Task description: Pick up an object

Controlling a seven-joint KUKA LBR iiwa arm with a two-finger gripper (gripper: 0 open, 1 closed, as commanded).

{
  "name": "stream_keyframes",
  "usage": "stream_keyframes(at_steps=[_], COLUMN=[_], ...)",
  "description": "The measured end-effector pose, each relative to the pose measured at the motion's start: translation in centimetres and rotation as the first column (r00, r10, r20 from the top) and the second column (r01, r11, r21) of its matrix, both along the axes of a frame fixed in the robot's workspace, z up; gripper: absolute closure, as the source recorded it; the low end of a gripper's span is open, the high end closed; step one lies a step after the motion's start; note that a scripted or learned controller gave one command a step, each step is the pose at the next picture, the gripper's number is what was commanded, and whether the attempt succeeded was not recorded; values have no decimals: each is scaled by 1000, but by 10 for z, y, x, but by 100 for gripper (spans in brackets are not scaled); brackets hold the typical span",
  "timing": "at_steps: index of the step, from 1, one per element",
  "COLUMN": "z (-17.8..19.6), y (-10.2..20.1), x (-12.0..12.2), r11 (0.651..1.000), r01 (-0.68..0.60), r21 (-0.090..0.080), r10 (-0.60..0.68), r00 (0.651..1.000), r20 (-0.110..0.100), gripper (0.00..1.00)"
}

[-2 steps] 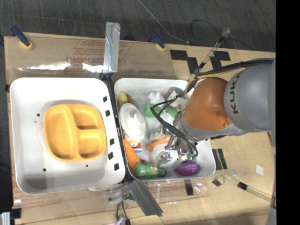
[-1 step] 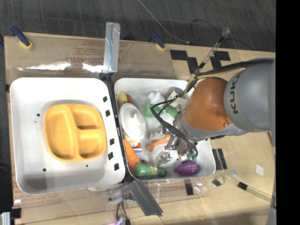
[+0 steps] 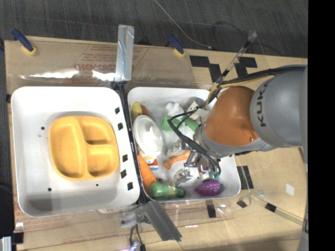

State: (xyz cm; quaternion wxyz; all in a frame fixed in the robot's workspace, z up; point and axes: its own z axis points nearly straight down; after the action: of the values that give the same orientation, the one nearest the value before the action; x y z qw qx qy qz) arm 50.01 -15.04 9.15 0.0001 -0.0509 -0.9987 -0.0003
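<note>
Gripper [image 3: 194, 170] is down in the right bin [image 3: 230, 178], among the toy food; whether it's spread or pinched, I can't tell. Purple grapes [image 3: 208, 187] sit just beside it, near the front wall: light, bumpy plastic, probably best pinched across the middle.

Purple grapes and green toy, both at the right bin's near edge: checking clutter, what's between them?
In the camera view, only bare bin floor separates the purple grapes and green toy.
</note>
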Motion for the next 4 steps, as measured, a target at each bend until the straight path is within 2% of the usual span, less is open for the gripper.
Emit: stream_keyframes(at_steps=[1,2,3,4], z=[10,154,197,207], y=[1,37,24,25], x=[2,21,115,115], r11=[1000,1000,998,998], r01=[-7,30,62,57], r21=[0,-3,-2,-2], r10=[7,-30,-62,-57], r00=[1000,999,998,998], r20=[3,13,6,7], gripper=[100,100,100,100])
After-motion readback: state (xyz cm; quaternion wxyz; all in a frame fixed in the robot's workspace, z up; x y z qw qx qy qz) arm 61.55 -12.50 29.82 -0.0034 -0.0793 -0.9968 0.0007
